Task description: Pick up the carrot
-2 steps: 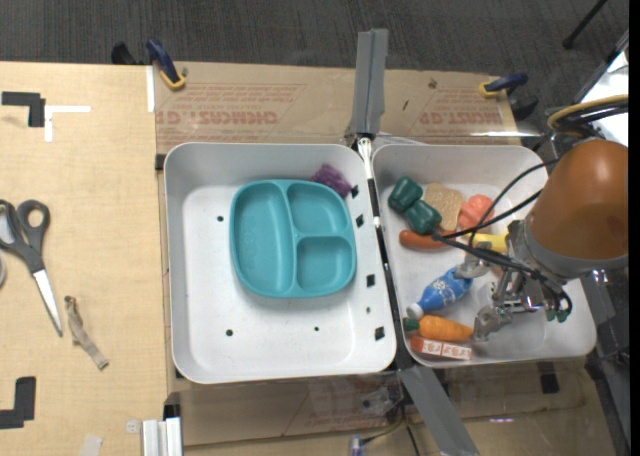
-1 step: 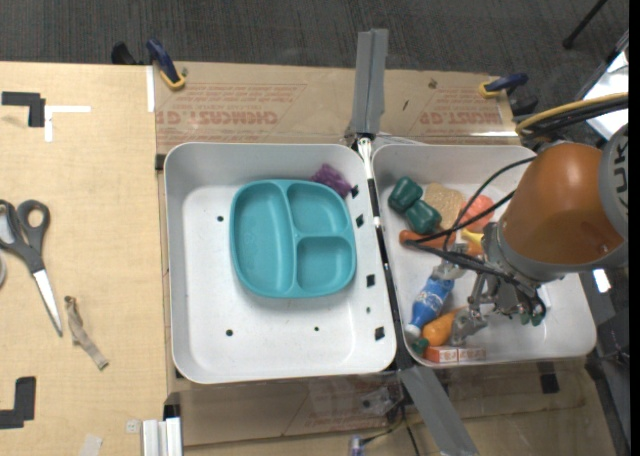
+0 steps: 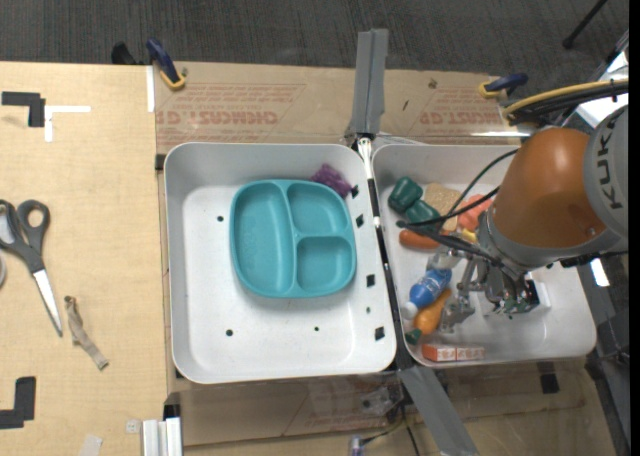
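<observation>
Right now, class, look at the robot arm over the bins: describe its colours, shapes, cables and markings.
The arm is grey with a rounded, glossy orange band above the wrist. Dark letters, partly cut off, mark the grey casing. A yellow cable and a black one run along it near the top, and thin dark wires loop beside the band. The pincer is bare metal, with small mechanical parts around it.

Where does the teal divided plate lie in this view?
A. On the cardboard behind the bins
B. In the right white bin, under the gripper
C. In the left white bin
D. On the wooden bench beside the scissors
C: the teal divided plate lies flat inside the left white bin, while the gripper works over the right white bin.
</observation>
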